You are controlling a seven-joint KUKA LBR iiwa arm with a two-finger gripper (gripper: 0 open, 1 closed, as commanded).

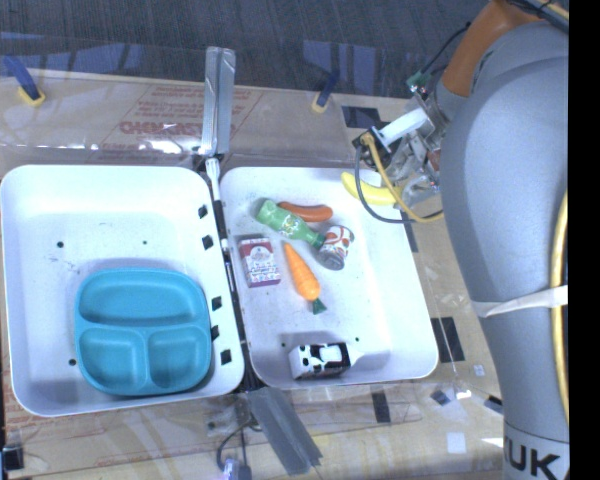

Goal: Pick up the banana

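Note:
The yellow banana point(368, 190) lies curved at the far right corner of the right bin point(400, 318), partly over its rim. My gripper point(408, 176) is right at the banana's right end, low over that corner, and covers that end. The view cannot show whether the banana is in its grasp. The grey arm with its orange band reaches in from the right.
The right bin also holds a green bottle point(285, 221), an orange sausage point(307, 210), a small can point(333, 247), a carrot point(302, 271), a red box point(260, 261) and a black-and-white toy point(320, 358). A blue divided tray point(140, 330) sits in the left bin point(40, 218).

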